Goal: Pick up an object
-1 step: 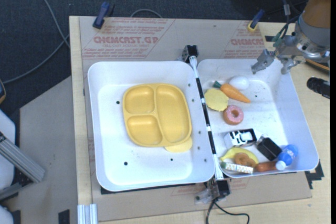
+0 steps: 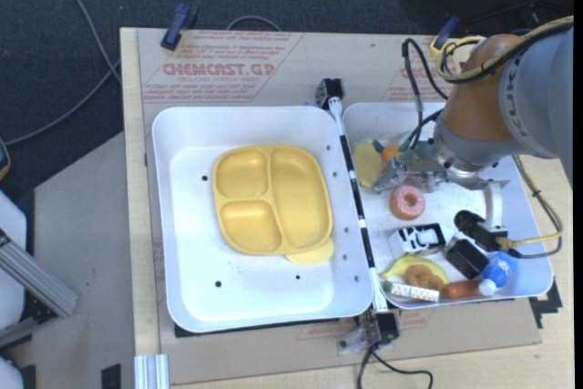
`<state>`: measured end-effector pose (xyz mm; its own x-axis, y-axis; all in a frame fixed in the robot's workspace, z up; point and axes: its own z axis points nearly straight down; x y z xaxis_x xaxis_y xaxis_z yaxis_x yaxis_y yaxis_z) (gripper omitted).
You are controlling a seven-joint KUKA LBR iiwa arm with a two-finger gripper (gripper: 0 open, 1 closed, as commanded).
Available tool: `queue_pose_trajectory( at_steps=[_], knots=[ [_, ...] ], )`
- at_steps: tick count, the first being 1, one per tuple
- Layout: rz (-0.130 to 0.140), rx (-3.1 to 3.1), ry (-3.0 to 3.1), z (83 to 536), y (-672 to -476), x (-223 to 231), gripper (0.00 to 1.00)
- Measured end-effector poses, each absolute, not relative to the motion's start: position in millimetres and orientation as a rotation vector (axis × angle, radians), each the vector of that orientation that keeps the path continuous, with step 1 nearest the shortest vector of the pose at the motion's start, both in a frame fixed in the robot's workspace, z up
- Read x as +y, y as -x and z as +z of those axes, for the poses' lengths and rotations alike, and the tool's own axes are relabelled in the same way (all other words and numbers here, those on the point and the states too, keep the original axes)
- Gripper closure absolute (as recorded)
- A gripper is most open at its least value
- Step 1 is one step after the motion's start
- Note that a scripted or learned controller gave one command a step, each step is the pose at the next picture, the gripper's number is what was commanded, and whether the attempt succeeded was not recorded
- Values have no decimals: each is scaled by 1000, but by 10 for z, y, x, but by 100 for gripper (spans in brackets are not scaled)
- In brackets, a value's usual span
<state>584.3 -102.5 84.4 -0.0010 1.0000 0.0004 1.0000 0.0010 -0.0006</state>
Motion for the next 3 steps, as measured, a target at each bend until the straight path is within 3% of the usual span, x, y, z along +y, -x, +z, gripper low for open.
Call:
queue_pose_trajectory(
  at_steps=[1,2,3],
  knots=[
    [1,-2219,2220,843,-5473,-992,0],
    [-1,-2219,2222,940,-5478,-988,100],
    [-4,-2224,2221,2328,-5657,-446,100]
  ],
)
